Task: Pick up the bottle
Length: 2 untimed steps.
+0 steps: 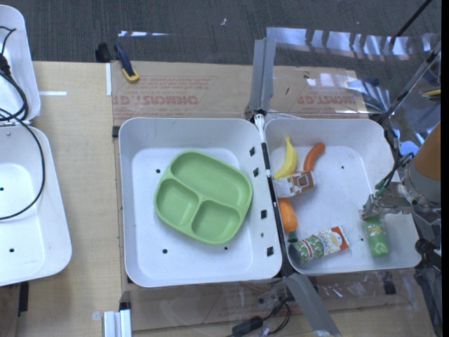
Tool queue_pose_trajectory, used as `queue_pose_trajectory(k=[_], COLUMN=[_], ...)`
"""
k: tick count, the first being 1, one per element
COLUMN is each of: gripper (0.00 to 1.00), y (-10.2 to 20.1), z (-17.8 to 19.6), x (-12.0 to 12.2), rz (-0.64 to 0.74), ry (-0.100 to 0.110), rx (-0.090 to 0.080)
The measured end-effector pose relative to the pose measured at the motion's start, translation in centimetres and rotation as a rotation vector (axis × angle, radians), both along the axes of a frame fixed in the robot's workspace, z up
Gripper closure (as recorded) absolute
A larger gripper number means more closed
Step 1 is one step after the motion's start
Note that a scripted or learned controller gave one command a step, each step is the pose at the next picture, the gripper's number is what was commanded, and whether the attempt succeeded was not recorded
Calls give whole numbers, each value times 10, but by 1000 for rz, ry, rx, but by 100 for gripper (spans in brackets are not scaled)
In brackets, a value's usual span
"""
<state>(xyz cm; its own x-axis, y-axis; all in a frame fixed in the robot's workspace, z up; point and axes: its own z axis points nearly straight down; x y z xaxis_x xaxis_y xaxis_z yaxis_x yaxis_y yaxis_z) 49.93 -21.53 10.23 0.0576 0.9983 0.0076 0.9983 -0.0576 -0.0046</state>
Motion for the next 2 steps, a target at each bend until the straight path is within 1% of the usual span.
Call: queue_pose_trajectory(k=[1,2], gripper=[100,100], y=[20,56], z=[-11,88], x=[31,54], rz=[12,-161], ry=[-3,-1], rx=[-8,-10])
